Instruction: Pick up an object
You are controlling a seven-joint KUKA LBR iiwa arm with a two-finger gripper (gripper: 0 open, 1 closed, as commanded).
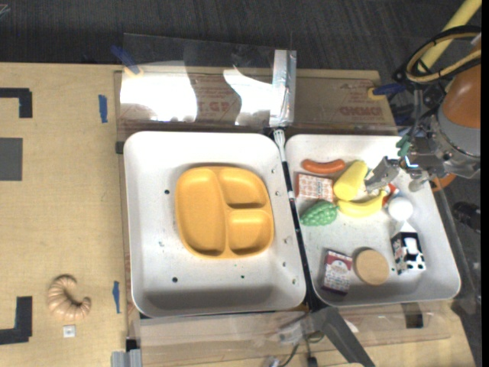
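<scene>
Left bin point(145, 205) holds my yellow divided tray point(225, 209). Right bin point(447, 270) is crowded: banana point(365, 206) lying left-right, touching a lemon point(350, 180); sausage point(324, 166), green piece point(319, 214), round cookie point(372, 266). Tool point(384, 173) above the banana; grip state I cannot tell.

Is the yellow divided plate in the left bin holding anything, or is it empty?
Empty. The yellow divided plate lies flat in the left bin, and all three compartments show bare yellow surface with nothing in them.
</scene>
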